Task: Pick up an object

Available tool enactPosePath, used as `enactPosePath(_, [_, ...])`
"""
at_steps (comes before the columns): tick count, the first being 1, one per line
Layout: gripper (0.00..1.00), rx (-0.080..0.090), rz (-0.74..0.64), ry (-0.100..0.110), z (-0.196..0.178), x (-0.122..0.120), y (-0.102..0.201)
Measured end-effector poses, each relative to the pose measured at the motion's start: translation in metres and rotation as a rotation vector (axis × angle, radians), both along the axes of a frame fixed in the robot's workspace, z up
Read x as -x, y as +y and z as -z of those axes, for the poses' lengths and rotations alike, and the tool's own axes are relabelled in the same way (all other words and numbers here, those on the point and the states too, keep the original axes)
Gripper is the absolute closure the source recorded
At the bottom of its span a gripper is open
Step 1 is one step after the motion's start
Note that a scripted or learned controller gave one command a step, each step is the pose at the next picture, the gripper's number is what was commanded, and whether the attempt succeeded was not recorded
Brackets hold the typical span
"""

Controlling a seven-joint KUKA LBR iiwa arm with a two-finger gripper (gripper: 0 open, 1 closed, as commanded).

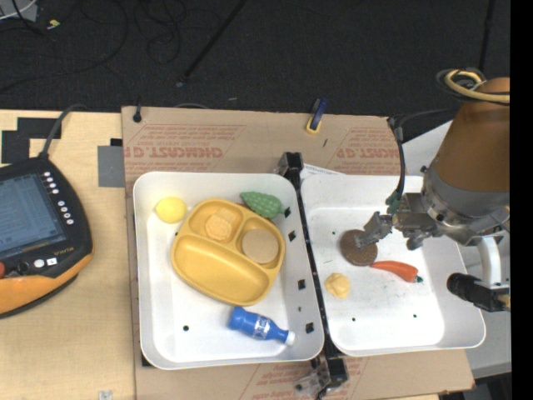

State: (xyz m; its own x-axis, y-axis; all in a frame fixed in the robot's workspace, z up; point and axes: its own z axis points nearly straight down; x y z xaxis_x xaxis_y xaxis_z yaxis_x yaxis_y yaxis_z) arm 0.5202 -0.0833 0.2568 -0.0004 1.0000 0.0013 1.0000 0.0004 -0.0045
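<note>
My end effector (379,226) hangs over the right bin (454,332), toward its far-left part. Whether it is wide or narrow I cannot tell; the slant of the view hides that.

Nearest thing: a brown disc (360,247), just under and slightly near-left of the end effector, touching or nearly so; contact not clear. It looks flat and round, no long axis to line up with.

Carrot (395,268): just right and near of the disc, its long axis running left to right, green tip to the right. Close beside the disc; the two may touch at the carrot's left end.

Yellow lump (337,286): near-left of the disc, apart from it, close to the divider between bins.

Judgement: the disc is the likely target, since it lies almost straight below. The move calls for a short drop with a small shift left and near.

Room: open bin floor to the near and right of the carrot. Left is tighter, with the divider wall not far off. The carrot crowds the disc's near-right side, so a closing stroke there could catch it.

Left bin (154,340) holds a yellow tray (208,265), lemon (170,209), green piece (261,202), blue bottle (258,326). All well apart from me, across the divider.
</note>
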Motion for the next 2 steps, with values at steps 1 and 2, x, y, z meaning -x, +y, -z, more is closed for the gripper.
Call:
enactPosePath(1, [1.0,-0.001,0.001,0.003,-0.01,0.0,-0.001])
enactPosePath(2, [1.0,-0.001,-0.006,-0.014,-0.123,0.034,0.052])
